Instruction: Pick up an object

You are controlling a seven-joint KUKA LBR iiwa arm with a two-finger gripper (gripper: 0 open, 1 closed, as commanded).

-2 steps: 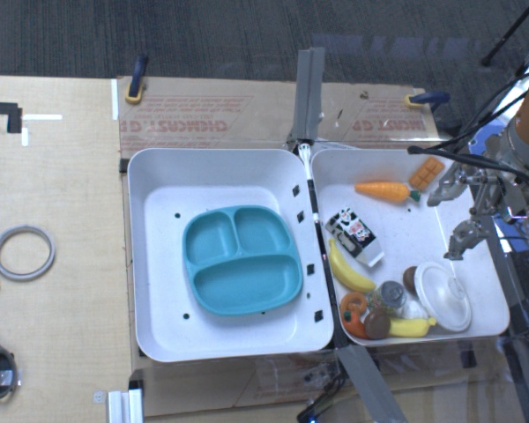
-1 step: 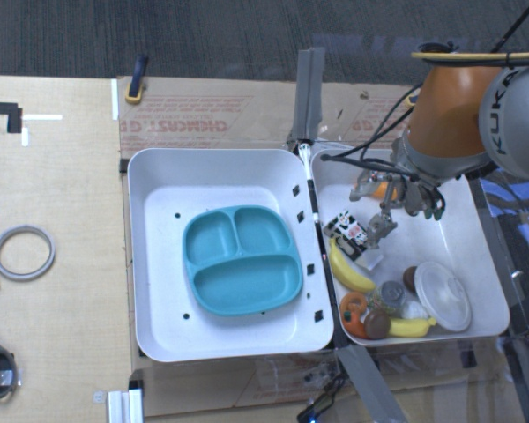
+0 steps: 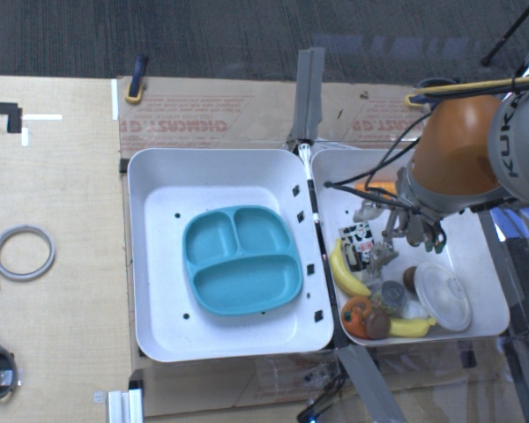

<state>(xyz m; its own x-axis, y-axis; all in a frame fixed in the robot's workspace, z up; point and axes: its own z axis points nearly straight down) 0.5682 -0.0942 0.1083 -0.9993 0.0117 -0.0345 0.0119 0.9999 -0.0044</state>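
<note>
The blue plate [image 3: 243,260] looks smooth matt plastic, the bins [image 3: 150,236] glossy white plastic (the counter [image 3: 62,324] pale wood).

The arm [image 3: 511,139] was a rounded grey casing with part of dark lettering, "KU", on its side. A glossy, bulbous orange band [image 3: 458,148] sat above the wrist. Below it hung a grey metal gripper [image 3: 406,232], with thin black cables [image 3: 383,161] looping past.
</note>
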